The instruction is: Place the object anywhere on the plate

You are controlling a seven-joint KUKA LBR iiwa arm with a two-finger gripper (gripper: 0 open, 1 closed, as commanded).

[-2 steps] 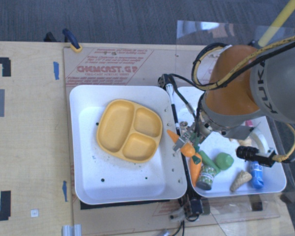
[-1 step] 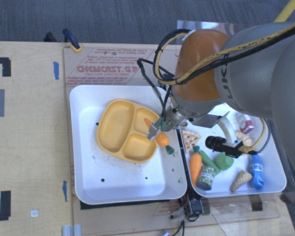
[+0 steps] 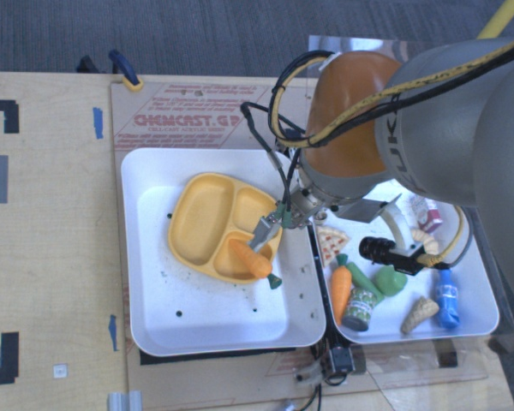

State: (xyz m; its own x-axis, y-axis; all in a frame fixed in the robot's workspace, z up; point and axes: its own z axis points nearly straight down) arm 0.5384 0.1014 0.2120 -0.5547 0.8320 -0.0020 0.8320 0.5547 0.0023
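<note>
Though glossy, divided yellow plate (image 3: 207, 221)

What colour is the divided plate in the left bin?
Yellow. The plate shows clearly in the camera view, with an orange object lying in one compartment.

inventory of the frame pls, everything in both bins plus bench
plate: 1, yellow, divided, left bin
orange piece: 1, orange, in the plate's lower right compartment
left bin: 1, white, on cardboard
right bin: 1, white, beside it
pizza slice: 1, tan and red, right bin's left side
carrot: 1, orange with green top, right bin
green toy: 1, right bin centre
jar: 1, green, near carrot
blue bottle: 1, right bin's right side
cone: 1, beige, beside bottle
gripper: 1, grey, over the plate's right edge
</note>
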